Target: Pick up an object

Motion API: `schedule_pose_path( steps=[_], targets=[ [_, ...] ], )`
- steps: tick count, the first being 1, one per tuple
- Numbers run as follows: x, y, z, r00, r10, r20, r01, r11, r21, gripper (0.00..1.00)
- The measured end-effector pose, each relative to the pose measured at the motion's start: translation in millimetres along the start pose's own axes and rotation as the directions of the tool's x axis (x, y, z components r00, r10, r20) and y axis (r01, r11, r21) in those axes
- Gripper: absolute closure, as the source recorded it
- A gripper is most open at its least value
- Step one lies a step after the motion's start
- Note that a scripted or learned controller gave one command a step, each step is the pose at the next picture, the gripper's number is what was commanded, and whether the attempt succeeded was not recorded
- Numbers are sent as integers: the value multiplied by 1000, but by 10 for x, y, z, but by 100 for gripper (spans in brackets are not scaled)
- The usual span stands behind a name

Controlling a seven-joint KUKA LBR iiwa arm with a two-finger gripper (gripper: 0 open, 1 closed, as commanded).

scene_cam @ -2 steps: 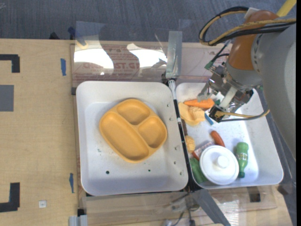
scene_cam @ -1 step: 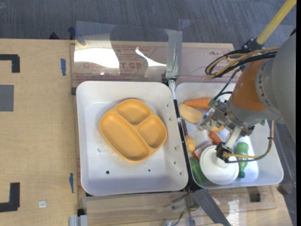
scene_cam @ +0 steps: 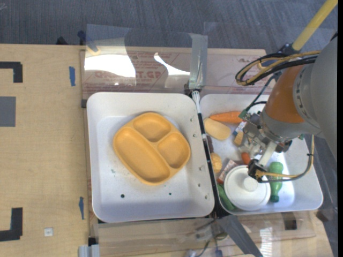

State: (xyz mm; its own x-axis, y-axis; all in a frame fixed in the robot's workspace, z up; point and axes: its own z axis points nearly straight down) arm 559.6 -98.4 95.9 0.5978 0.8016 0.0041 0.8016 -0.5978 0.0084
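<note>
You will find the grey arm with the orange band point(scene_cam: 292, 98) entering from 3 o'clock, its wrist hanging over the centre of the right-hand shallow white bin point(scene_cam: 310, 194). Whether the jaws are apart or together cannot be told from this angle. The objects open to picking lie in that bin. A tapered orange carrot point(scene_cam: 228, 118) lies at 11 o'clock from the wrist, and a pale yellow rounded lump point(scene_cam: 217, 129) lies just beside it toward the dividing wall. A white round bowl point(scene_cam: 244, 190) sits at 6 o'clock, close under the wrist. A green plastic piece point(scene_cam: 276, 170) lies against the bowl's 2 o'clock edge. Small items at 9 o'clock are too crowded to identify. The left-hand shallow white bin point(scene_cam: 102, 159) holds a yellow-orange three-compartment plate point(scene_cam: 151, 147) at its centre. Both bins rest on the pale wooden tabletop point(scene_cam: 37, 143).
</note>
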Motion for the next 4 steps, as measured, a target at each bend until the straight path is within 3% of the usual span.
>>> schedule_pose_path(
  steps=[1, 2, 3, 4],
  targets=[
    [723, 69, -870, 985, 172, 6, -172, 985, 9, 100],
    [704, 68, -849, 985, 175, 10, -175, 985, 12, 0],
    [704, 68, -850, 985, 175, 10, -175, 985, 12, 0],
    [720, 418, -843, 821, 571, 14, -571, 821, 6, 0]
  ],
)
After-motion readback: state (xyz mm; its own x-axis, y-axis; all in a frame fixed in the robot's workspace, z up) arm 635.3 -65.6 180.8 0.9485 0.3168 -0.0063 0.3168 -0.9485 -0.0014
